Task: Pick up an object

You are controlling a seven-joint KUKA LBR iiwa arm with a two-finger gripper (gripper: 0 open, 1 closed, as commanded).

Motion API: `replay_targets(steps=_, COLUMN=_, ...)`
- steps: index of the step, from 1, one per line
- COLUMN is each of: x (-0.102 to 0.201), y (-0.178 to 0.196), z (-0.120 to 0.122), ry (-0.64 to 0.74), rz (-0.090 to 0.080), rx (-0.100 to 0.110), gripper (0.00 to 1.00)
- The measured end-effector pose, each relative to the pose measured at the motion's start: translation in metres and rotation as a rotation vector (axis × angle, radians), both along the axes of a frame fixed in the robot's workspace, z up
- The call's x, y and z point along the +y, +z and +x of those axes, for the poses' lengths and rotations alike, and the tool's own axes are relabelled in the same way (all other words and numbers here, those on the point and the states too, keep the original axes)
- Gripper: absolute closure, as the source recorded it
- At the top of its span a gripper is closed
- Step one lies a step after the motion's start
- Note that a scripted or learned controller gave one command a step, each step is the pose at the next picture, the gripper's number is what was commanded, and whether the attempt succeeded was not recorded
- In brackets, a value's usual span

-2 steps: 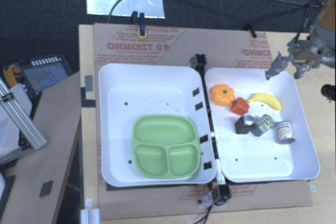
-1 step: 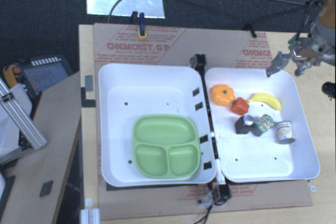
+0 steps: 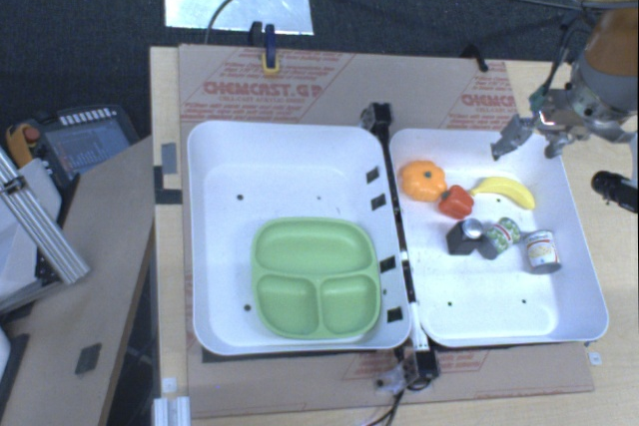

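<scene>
Green divided plate (image 3: 315, 276): nearest the camera, we saw it lying flat in the left bin (image 3: 220, 165), three compartments, nothing on it
Right bin (image 3: 569, 314): we found all the graspable objects here, clustered in its upper half
Small pumpkin (image 3: 422, 181): orange, nearest the divider between the bins, just beside the red pepper (image 3: 455, 202)
Banana (image 3: 504, 191): yellow, lay to the right of the pepper, closest of the objects to the gripper
Dark object (image 3: 463, 236): sat below the pepper, touching a green-labelled can (image 3: 502, 234) that lay on its side
Small tin (image 3: 541, 250): rested just right of the can, a little apart from it
Gripper (image 3: 527, 140): hovered over the upper right part of the right bin, above the banana; we saw its two fingers spread apart with nothing between them
Arm (image 3: 604, 75): reached in from the right, grey with an orange band above the wrist
Step in hand: we judged this the approach, with no object grasped yet
Next move: we thought it called for descending over one object, likely the banana, with the fingers straddling its narrow width before closing
Risk: we judged the crowded can and dark object harder to take cleanly
</scene>
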State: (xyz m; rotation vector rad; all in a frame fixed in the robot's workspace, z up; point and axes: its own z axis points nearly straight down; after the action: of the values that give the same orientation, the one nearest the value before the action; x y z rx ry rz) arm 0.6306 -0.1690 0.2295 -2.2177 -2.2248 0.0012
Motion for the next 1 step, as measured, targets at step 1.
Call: replay_targets(steps=1, x=0.0097, y=-0.0532, z=0.0047, ry=0.003, rz=0.001, rx=0.001, gripper=0.0)
